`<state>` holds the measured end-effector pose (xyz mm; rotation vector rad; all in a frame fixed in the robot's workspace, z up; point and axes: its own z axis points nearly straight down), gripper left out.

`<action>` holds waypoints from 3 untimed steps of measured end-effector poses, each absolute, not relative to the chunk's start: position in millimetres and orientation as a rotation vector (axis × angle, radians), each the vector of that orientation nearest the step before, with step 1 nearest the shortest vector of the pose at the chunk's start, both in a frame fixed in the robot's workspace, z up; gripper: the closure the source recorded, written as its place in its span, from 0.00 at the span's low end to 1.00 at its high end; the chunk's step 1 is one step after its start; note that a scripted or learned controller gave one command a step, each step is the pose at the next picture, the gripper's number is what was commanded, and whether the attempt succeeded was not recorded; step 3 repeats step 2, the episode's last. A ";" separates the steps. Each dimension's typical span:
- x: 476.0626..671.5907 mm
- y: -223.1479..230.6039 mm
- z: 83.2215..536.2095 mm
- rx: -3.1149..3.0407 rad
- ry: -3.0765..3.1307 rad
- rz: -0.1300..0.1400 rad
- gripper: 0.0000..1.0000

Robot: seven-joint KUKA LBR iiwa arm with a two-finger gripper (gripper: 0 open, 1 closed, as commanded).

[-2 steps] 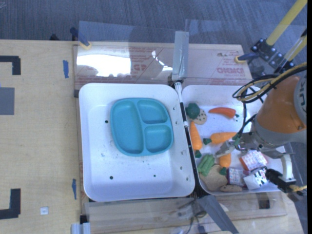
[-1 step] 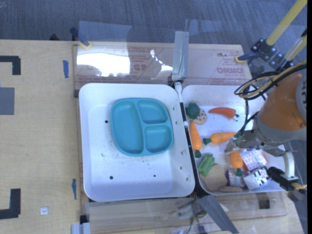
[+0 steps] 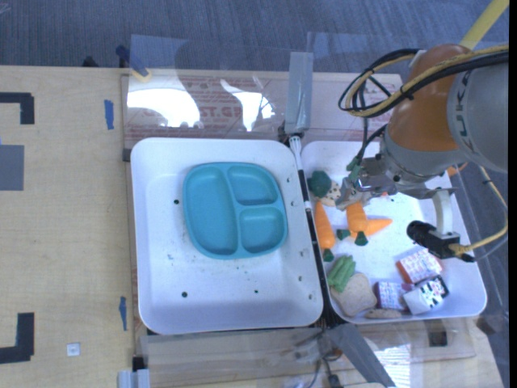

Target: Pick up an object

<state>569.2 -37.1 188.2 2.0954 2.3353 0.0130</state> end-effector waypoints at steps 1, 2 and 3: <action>554.1 -31.9 219.2 1.733 2.616 0.003 1.00; 555.2 -31.5 229.5 1.730 2.614 0.006 1.00; 555.2 -31.5 229.5 1.730 2.614 0.006 1.00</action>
